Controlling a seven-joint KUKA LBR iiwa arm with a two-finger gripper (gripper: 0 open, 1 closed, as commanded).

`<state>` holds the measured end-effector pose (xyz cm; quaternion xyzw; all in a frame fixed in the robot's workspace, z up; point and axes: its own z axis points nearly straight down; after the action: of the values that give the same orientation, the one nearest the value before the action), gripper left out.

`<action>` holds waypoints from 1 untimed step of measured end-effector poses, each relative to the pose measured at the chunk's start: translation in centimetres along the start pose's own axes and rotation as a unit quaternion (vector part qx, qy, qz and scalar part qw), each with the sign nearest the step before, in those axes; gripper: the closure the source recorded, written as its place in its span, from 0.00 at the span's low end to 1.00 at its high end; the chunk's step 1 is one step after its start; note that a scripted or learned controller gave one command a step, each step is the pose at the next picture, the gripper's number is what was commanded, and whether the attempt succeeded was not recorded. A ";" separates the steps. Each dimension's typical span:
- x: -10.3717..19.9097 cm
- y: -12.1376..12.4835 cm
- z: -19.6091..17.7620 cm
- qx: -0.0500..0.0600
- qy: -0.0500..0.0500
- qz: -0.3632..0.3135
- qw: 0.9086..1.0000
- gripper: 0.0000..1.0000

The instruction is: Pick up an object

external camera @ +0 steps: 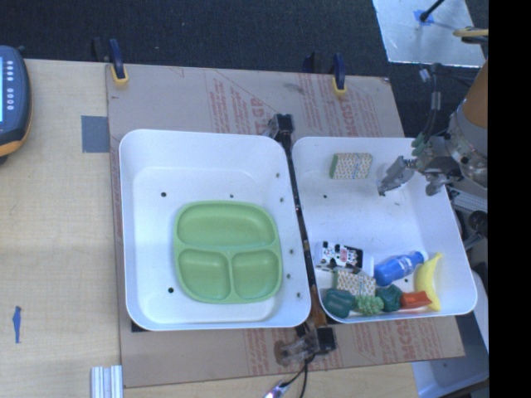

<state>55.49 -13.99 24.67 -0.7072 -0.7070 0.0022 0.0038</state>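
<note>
My gripper (412,184) hangs over the right bin's (377,214) upper right part, open, with nothing between its fingers. A small green-and-beige block (351,166) lies just left of it, apart from the fingers. Along the bin's front edge lie a black-and-white card (341,257), a blue bottle (399,267), a yellow banana (429,278), a dark green pepper (337,303), a green broccoli piece (372,303), a red-orange item (414,302) and a patterned block (355,283).
The left bin (149,181) holds a green divided plate (227,251). Clamps (119,63) hold the cardboard sheet at the back. A blue-and-yellow device (12,98) sits at the bench's far left edge.
</note>
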 end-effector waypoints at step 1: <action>1.1 -3.7 14.9 -0.001 0.000 -0.003 1.000 0.00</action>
<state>51.68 -12.89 9.81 -0.7053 -0.7089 0.0020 0.0033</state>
